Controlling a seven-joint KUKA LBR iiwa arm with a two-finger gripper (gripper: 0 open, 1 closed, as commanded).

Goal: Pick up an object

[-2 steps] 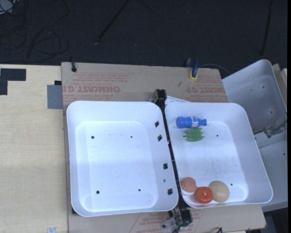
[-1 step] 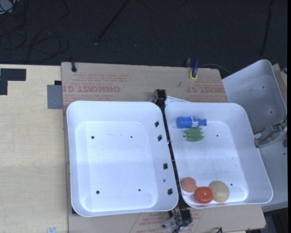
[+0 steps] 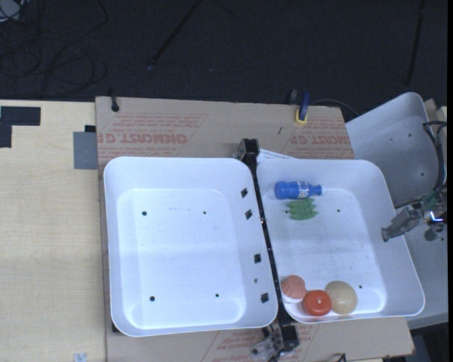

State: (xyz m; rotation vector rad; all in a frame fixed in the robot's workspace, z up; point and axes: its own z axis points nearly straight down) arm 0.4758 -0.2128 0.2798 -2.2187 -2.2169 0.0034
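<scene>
Where walls curve, round glossy tomato (image 3: 316,302), cylindrical blue bottle (image 3: 296,190)

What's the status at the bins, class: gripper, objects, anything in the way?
Gripper at right bin's right rim, holding nothing seen. Blue bottle and green item at far end; three round items in near corner. Nothing blocking.

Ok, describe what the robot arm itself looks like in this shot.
Little of it shows at the right edge. The gripper is a small grey metal piece with dull, angular parts, reaching over the rim of the right bin. Behind it sits a darker wrist section with thin dark cables looping up along the edge and a small greenish spot. It is too small to tell any markings.
</scene>
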